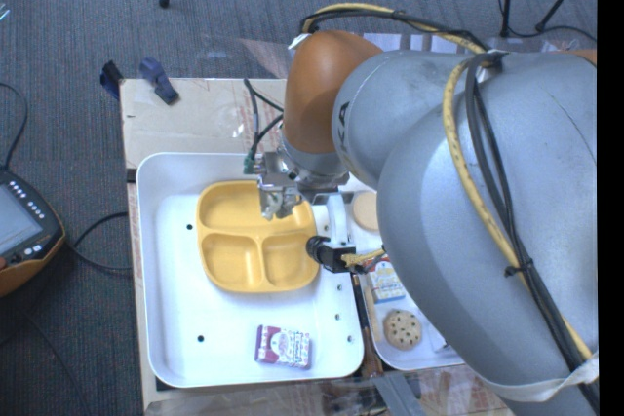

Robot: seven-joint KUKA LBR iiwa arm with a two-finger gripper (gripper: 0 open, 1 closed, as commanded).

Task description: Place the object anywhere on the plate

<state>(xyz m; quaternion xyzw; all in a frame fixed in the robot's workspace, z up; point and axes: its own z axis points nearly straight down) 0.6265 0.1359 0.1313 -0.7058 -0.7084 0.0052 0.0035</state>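
Note:
A yellow plate (255,235) with three compartments lies in the left bin (168,258). My gripper (277,203) hangs over the plate's far right edge, above the long rear compartment. Its fingers point down and blur together, so their state is unclear. A small purple and white packet (283,346) lies flat on the left bin's floor near the front wall, apart from the plate. No object is plainly seen between the fingers.
The big grey arm covers most of the right bin (409,360). There a chocolate-chip cookie (402,329), a small labelled packet (386,282) and a round tan item (366,210) peek out. A blue clamp (158,79) sits at the bench's far left corner.

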